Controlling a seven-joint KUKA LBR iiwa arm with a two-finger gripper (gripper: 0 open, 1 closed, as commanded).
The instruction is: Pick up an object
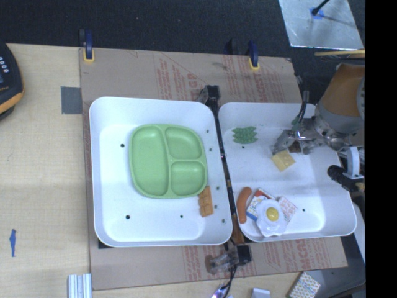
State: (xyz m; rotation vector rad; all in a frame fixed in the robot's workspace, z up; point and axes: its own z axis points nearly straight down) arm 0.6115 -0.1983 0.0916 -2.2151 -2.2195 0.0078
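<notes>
Cheese (283,161), a small yellow block, lies in the right bin (322,225), just below the gripper (291,143), whose fingers stand spread, holding nothing. Both bins sit on brown cardboard (155,73) clamped to a pale wooden bench (37,185); dark floor (155,5) lies beyond.

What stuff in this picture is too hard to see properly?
- Pincer: too small and blurry in the camera view to tell whether it is open or shut.
- Cheese: lies just below the pincer; touching or apart cannot be told.
- Arm: cut off by the right edge.
- Black device: cut off by the left edge.
- Plate: mostly hidden under the egg.
</notes>
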